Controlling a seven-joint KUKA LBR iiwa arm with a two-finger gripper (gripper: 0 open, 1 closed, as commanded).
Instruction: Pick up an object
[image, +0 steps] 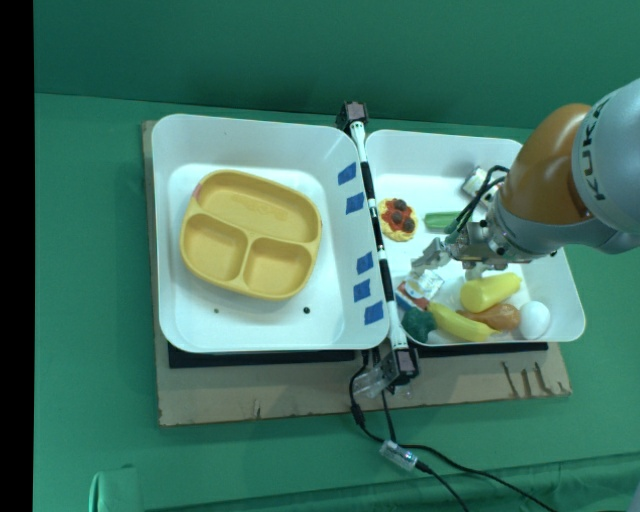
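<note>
The candidates for picking lie in the right bin (440, 150), most of them crowded into its near corner just below the tool (432, 256). A yellow pepper-shaped piece (490, 291) sits just beneath the wrist, to the tool's right. Under it a yellow banana (458, 323) lies slantwise, touching an orange piece (497, 316). A white egg (534, 319) rests at the far right of that cluster, against the bin's wall. A dark green, broccoli-like piece (418, 322) lies directly below the tool, next to the banana's left end. A small red-and-white item (413, 293) sits just under the fingertips, near them; whether they touch it cannot be told.

Above and left of the tool, apart from it, lies a small round pizza slice toy (397, 219) with red and dark toppings. A green strip (440, 219) lies above the tool, partly behind its cables. A small whitish item (474, 183) sits further up, beside the arm.

The tool hangs low over the right bin, its pale fingers pointing left and down. They appear slightly parted with nothing visibly between them.

Well to the tool's left, the left bin (175, 145) holds a yellow three-compartment tray (250, 234). A black-and-white rod (375, 215) runs between the bins. Both rest on cardboard (250, 398) over the green surface (90, 250).
</note>
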